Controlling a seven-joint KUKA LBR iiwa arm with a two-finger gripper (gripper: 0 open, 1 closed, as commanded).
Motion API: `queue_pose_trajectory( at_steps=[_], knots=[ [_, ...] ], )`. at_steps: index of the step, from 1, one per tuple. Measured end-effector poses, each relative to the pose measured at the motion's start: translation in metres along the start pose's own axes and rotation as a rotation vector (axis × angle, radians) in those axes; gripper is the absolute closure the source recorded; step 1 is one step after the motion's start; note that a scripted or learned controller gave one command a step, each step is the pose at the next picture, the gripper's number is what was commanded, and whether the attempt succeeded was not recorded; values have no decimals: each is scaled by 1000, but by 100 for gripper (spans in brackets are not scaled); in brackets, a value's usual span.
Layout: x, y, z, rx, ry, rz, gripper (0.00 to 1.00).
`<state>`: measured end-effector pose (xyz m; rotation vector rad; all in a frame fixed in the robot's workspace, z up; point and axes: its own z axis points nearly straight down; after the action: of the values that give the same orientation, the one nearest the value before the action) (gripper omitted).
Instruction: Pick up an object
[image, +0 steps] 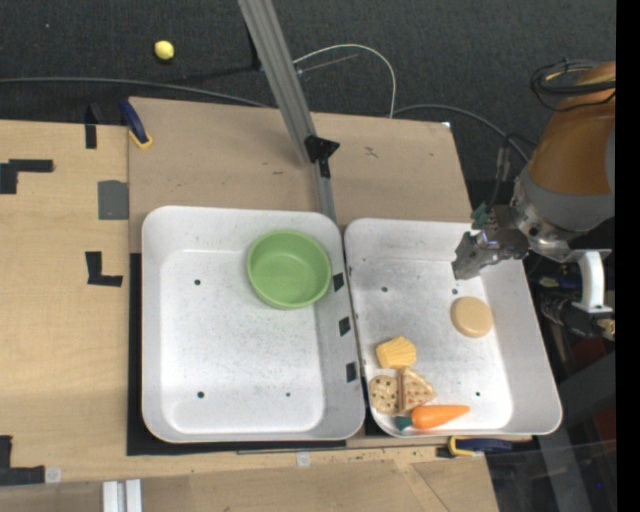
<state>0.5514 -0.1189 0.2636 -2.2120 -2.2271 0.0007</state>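
Two white speckled bins (180, 400); round green bowl (289, 268); tan disc (471, 317); hand (468, 262) w/ grip state unclear

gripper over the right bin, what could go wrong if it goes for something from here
1. The gripper hangs just above the round tan piece, which looks smooth and domed; fingers may slip off it.
2. The yellow block, cracker, wedge and carrot crowd the front of the right bin; a grab there may catch two or push them apart.
3. The carrot lies close to the front wall, leaving little finger room.
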Motion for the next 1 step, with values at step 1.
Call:
queue_pose_trajectory(
  at_steps=[1],
  knots=[
    [46, 10, -1, -1, 0, 1, 100]
  ],
)
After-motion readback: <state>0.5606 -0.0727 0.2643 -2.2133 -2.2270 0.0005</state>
